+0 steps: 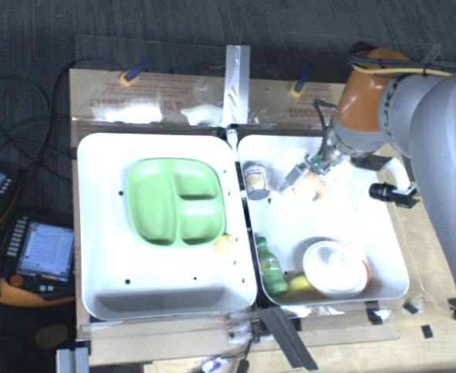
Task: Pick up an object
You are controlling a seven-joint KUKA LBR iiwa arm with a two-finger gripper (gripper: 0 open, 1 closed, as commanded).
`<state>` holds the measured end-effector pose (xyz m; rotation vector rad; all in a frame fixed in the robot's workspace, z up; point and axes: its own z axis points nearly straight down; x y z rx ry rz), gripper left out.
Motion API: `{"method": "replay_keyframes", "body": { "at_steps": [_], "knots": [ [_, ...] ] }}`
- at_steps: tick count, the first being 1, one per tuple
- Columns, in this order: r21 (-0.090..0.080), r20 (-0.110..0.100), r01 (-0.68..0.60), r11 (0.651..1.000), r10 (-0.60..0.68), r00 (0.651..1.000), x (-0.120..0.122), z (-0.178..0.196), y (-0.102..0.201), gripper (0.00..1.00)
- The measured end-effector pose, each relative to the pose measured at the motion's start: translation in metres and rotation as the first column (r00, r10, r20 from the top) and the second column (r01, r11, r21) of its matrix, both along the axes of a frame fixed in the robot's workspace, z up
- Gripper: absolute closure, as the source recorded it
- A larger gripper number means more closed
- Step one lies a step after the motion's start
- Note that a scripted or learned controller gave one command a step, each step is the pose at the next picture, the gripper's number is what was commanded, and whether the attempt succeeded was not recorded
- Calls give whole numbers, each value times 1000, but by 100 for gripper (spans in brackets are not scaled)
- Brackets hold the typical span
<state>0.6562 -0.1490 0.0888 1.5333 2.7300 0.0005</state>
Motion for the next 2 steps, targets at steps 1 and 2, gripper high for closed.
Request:
{"method": "replay_keyframes", "body": {
  "at_steps": [1,2],
  "knots": [
    [-3,2,-1,1000,1,1000,1,10,0,100],
    [-3,2,-1,1000,1,1000,1,10,0,0]
  ]
}}
